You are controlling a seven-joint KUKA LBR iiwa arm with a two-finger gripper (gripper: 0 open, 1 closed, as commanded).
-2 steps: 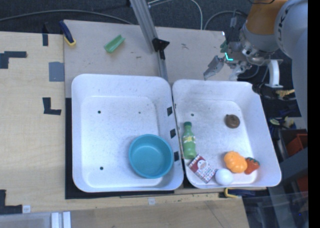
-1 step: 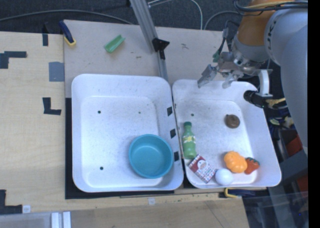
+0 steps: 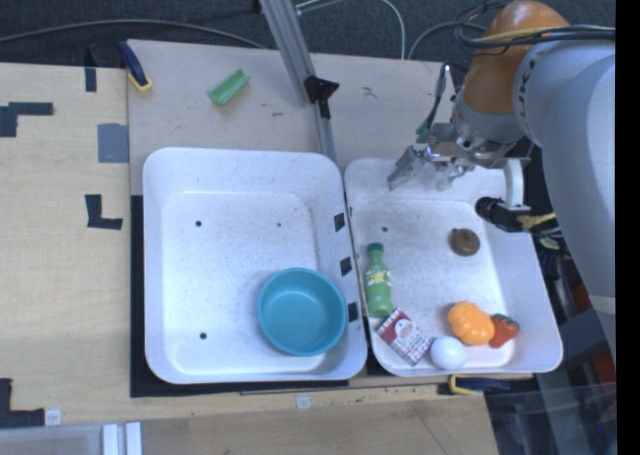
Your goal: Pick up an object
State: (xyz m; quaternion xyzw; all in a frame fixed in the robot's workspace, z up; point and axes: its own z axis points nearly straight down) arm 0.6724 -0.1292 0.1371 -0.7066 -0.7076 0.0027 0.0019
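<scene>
The bench [image 3: 60, 273] carries two white bins side by side. The grey arm [image 3: 565, 133] with its orange band [image 3: 505, 53] comes in from the right, cut off by the frame edge. The left bin [image 3: 175, 183] holds a blue bowl [image 3: 300, 311] near its front right corner. The right bin [image 3: 520, 273] holds the pickable things: a green bottle [image 3: 378, 281] upright-ish by the left wall, a red-and-white packet [image 3: 403, 335] just in front of it, a white ball [image 3: 447, 352] touching the front wall, an orange fruit [image 3: 469, 322] just beside the ball, a red item [image 3: 504, 328] touching the fruit and hard to identify, and a small brown lump [image 3: 463, 241] apart in the middle right. A grey metal pole [image 3: 285, 23] slants across the back of the bench, ending at a black clamp [image 3: 320, 90] behind the bins. A green block [image 3: 228, 87] lies on the bench behind the left bin. The gripper [image 3: 425, 165] hangs over the right bin's back edge, well apart from all items. Fingers look spread a little with nothing between them, though blurred and partly lost against the wrist.
</scene>
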